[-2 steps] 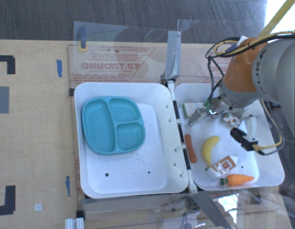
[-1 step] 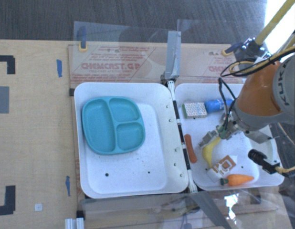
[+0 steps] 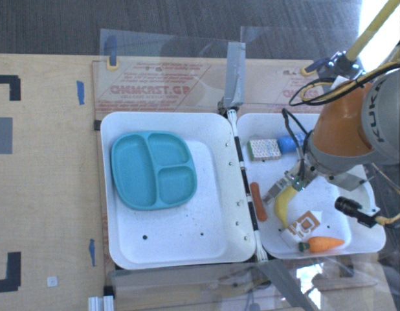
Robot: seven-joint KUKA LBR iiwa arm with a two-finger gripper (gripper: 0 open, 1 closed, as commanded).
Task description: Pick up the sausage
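The sausage [image 3: 257, 201], slim and red-brown, lies just at eight o'clock of the hand [image 3: 285, 185]; hand open, holding nothing.

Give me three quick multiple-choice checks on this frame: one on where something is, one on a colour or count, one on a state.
1. Where does the slim red-brown sausage lie?
A. On the plate
B. In the right white bin, by its left wall
C. On the bench

2. How many compartments has the teal plastic divided plate?
A. Two
B. Three
C. Five

3. What is the sausage's state?
A. Lying flat in the bin, apart from the pincer
B. Lifted
C. Standing upright

Key: 1 B, it lies along that bin's left wall; 2 B, three sections show; 3 A, bare bin floor separates them.
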